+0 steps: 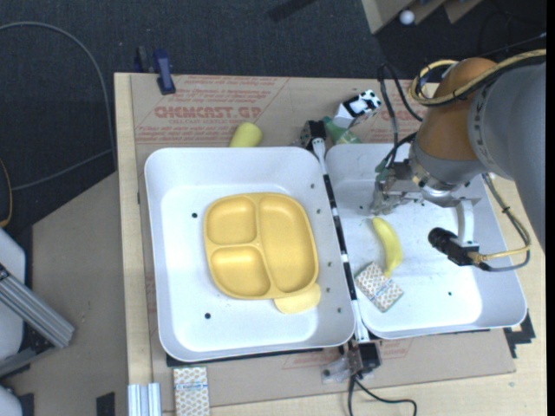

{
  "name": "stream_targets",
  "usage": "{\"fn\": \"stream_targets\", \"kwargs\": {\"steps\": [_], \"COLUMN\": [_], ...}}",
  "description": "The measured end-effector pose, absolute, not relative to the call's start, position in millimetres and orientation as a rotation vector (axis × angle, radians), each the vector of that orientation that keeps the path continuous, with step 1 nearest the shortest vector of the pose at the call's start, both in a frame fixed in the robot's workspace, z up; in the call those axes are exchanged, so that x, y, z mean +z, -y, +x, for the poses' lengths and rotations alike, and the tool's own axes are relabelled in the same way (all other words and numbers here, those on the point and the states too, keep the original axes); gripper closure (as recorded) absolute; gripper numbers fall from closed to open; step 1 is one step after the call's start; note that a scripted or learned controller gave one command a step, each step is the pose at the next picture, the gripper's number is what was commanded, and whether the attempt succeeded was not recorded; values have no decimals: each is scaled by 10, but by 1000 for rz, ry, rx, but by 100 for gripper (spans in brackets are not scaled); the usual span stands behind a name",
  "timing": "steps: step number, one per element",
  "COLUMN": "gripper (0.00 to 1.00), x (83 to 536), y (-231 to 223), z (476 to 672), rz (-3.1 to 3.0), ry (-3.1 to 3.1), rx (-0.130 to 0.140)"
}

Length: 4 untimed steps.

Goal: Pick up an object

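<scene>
Gripper (388, 196) hangs right above the banana (388, 243) in the right bin (494, 306), can't tell jaws' state tbh, nothing picked yet.

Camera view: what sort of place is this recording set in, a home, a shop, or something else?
Most likely a robotics lab bench for grasping trials. Two white bins sit side by side on a cardboard-topped bench, holding toy-like items such as a yellow divided plate and a banana, with cables trailing around.
</scene>
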<state>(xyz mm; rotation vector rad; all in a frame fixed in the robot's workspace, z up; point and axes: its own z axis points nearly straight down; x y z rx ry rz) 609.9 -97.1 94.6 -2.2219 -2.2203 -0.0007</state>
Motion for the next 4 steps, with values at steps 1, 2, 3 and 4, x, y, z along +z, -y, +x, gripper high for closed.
{"fn": "stream_targets", "kwargs": {"steps": [1, 2, 3, 4], "gripper": [0, 0, 100, 100], "x": [944, 845, 942, 2019], "y": [970, 1034, 1028, 433], "z": [6098, 5714, 5717, 6439], "rz": [-2222, -2221, -2222, -2221], "ry": [2220, 2219, 2220, 2225], "rx": [-1, 1, 0, -5]}}
